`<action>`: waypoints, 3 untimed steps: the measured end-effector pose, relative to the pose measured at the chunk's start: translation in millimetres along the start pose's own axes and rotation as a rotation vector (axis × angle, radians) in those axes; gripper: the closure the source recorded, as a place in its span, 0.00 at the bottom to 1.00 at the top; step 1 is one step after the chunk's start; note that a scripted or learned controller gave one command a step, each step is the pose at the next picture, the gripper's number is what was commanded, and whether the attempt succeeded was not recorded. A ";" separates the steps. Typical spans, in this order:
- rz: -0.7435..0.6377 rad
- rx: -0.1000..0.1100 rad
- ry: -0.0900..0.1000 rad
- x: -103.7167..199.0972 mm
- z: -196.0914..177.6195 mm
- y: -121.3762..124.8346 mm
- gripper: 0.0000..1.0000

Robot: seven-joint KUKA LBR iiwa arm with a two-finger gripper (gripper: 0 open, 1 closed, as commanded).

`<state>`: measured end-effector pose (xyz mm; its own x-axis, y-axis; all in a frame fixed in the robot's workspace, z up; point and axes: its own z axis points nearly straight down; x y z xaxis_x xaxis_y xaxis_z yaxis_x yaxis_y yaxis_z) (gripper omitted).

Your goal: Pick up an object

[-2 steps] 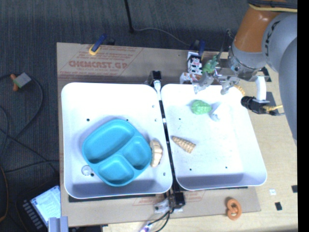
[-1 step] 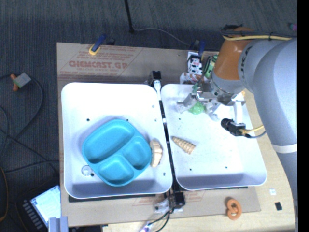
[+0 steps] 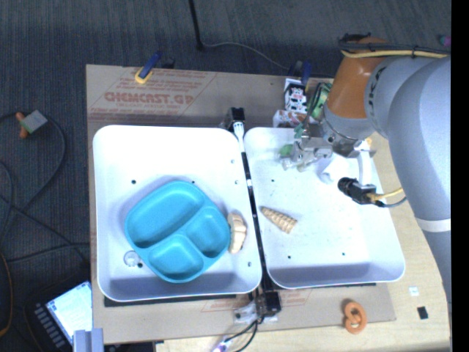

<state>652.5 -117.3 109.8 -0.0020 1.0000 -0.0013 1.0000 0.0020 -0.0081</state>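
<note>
**End effector low in the right bin's far corner, nothing lifted yet**

End effector (image 3: 299, 155) sits down at the far left corner of the right bin (image 3: 381, 262), the arm's orange band (image 3: 352, 86) just above and behind it. I see a small green object (image 3: 286, 151) right against its tip, on the side away from the arm, but I cannot tell from this slanted view whether the piece is between the metal parts or only beside them. Whether the end effector is spread or pressed together I cannot tell either; the tip is too small and cluttered.

Other candidates lie well apart from it. A ridged cone-shaped toy (image 3: 280, 219) rests on the bin floor, nearer the camera and slightly toward the divider. Across the divider, in the left bin (image 3: 110, 145), a blue divided plate (image 3: 176, 229) lies with a pale curved piece (image 3: 237, 232) touching its near-side rim. An orange ring (image 3: 355, 315) lies on the counter (image 3: 146, 97) outside the bins.

My judgement: the reach is done and the tool is at grasp height, but no pickup is confirmed. Closing securely and lifting clear remain.
</note>
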 end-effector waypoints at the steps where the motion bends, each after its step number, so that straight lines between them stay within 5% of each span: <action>1: 0.000 -0.008 0.001 56.9 -75.4 12.2 1.00; 2: 0.001 -0.007 0.001 80.6 -74.8 15.2 1.00; 3: 0.002 -0.007 0.000 92.1 -74.5 -11.6 1.00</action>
<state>641.4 -25.1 184.2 -0.0003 1.0000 -0.0013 1.0000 0.0003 -0.0015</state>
